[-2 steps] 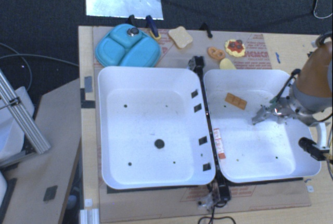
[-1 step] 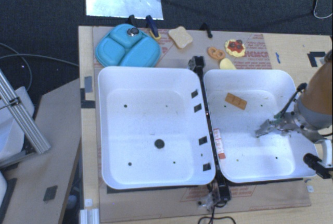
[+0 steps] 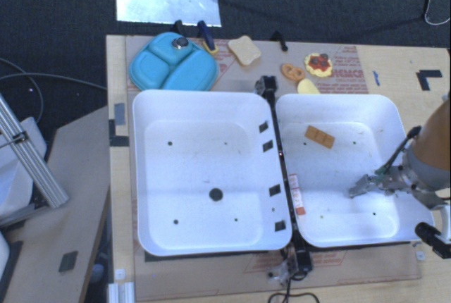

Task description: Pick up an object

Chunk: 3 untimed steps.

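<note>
One cracker (image 3: 319, 136) lies near the right bin's (image 3: 384, 106) far edge, while your gripper (image 3: 359, 187), apparently empty though I cannot tell its spread, hovers toward the near edge.

Your right bin (image 3: 384, 110) has open floor apart from the orange block (image 3: 319, 136) near its back wall. In the left bin (image 3: 151, 111), a dark disc (image 3: 215, 194) interrupts the middle.

Single fixed overhead camera, slanted down over both bins (image 3: 204, 101).
</note>
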Each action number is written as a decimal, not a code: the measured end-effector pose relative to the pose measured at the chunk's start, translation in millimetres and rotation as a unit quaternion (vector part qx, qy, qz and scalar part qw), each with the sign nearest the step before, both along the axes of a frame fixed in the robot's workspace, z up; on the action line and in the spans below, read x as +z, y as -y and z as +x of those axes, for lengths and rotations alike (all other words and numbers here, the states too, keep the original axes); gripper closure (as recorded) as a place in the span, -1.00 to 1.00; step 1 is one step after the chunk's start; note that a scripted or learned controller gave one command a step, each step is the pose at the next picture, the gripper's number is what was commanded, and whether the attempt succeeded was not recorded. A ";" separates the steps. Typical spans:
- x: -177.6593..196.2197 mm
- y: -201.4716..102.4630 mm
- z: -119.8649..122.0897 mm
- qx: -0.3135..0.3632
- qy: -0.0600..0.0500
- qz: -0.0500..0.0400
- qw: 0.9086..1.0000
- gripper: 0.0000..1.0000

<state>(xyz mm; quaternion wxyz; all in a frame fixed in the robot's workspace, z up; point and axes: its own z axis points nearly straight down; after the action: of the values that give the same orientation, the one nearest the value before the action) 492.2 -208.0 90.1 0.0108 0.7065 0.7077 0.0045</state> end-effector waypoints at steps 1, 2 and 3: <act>11.3 1.2 1.7 0.000 0.002 -0.001 1.000 1.00; -0.5 0.4 -0.5 -0.001 -0.002 0.000 1.000 1.00; -1.6 -53.4 52.8 0.003 -0.004 0.001 1.000 1.00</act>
<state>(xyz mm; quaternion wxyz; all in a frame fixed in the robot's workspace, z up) 545.0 -154.6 88.5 0.0069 0.7042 0.7100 0.0025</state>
